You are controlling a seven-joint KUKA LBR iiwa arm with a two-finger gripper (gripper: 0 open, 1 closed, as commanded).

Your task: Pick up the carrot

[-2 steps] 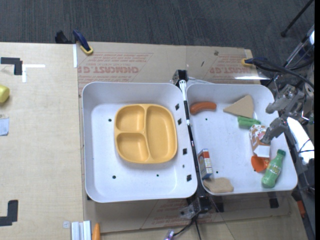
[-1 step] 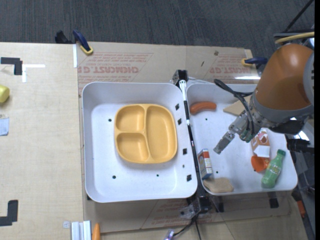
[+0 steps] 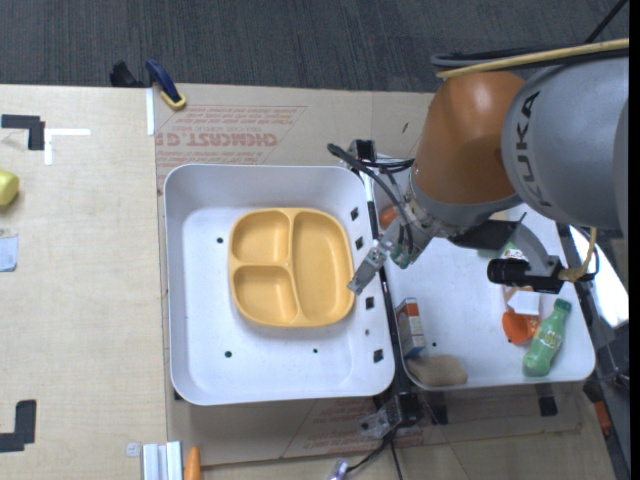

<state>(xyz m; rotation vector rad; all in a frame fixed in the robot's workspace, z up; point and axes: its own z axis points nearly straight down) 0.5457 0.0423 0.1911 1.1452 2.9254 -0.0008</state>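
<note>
Closest to the lens: grey arm (image 3: 575, 128) with orange band, in from the right edge, spread over the upper part of the right bin (image 3: 470, 308). Gripper (image 3: 375, 263) at centre frame, above the wall between the two bins — well apart from the carrot (image 3: 517, 326), so probably in transit or off target, not set for a grasp. Opening of the tool: cannot tell; nothing visibly held. Carrot at lower right, on the floor of the right bin, just beside a green bottle (image 3: 547, 338) and partly under the robot's own fittings — likely awkward to approach straight down. Yellow plate (image 3: 290, 266) flat in the middle of the left bin (image 3: 200, 368), out of the way of the job. Count: two white bins, one plate with three compartments, one carrot, one bottle, one small carton (image 3: 408, 328) and one tan lump (image 3: 437, 371) near the right bin's lower left corner.
</note>
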